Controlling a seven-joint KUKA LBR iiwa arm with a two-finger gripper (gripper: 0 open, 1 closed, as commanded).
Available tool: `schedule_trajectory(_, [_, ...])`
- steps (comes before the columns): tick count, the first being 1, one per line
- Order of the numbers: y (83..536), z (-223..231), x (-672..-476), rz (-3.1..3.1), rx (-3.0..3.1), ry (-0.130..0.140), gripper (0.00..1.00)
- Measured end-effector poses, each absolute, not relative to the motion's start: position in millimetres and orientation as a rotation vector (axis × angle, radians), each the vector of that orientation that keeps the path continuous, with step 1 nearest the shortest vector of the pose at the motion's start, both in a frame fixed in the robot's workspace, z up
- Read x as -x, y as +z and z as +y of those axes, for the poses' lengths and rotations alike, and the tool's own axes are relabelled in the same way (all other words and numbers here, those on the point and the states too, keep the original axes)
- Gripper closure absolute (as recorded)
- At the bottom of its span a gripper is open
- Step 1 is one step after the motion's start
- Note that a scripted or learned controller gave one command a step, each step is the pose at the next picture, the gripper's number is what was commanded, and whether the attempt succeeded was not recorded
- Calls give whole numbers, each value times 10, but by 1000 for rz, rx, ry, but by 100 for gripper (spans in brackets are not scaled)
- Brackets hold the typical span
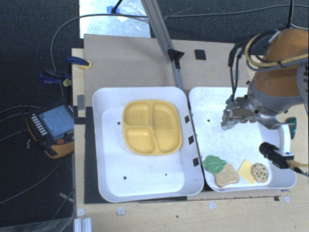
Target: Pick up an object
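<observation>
My gripper (230, 118) hangs over the middle of the right bin (207, 103), reaching in from the right under the orange band of the arm. Several toy foods lie along that bin's front edge: a green leaf (214, 164), a slice of toast (226, 175), a yellow cheese wedge (246, 170) and a round cookie (259, 172). The gripper is well behind them, apart from all of them, and I see nothing between its fingers. A yellow divided plate (151, 127) rests in the left bin (108, 129).
A slanted metal pole (161, 28) rises behind the bins. A black cylinder (271, 153) on the arm's mount juts over the right bin's right side. Cables and a blue handheld device (52, 124) lie left of the bench.
</observation>
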State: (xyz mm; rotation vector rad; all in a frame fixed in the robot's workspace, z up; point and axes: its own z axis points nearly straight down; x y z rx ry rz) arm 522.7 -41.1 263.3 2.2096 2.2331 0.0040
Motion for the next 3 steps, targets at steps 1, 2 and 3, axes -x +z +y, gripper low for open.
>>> schedule_trajectory(1, [2451, 87, -5151, 2231, -2212, 2, 100])
schedule_trajectory(2, [2263, 597, -5142, 2234, -2212, 0, 100])
schedule_trajectory(3, [2319, 1052, -5173, 2232, -2211, 4, 100])
